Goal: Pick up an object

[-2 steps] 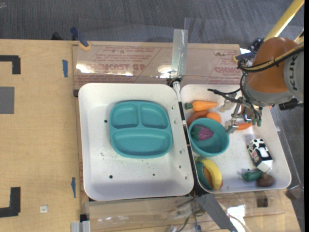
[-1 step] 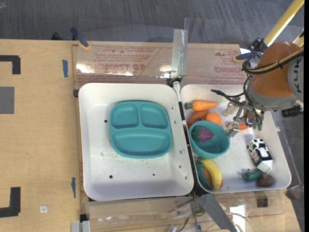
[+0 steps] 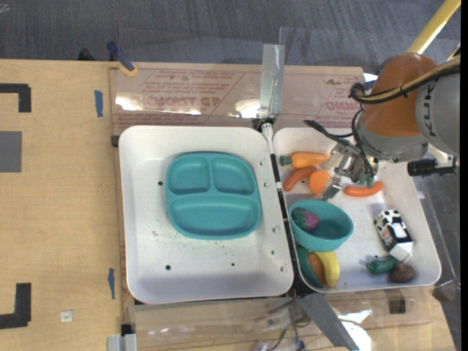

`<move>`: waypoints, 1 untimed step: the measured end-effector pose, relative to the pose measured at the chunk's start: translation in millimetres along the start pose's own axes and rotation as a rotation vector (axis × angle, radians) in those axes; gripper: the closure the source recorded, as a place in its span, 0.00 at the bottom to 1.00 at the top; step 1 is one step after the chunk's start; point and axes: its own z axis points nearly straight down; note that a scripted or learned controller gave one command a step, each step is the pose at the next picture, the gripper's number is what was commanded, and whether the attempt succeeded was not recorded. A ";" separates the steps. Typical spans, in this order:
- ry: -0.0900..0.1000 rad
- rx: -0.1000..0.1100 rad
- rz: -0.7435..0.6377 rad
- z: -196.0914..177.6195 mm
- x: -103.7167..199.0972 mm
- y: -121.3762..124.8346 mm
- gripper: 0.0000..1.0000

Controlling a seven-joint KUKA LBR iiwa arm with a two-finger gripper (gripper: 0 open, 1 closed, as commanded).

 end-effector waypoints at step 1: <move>0.001 -0.001 0.044 -0.9 24.1 -2.4 0.00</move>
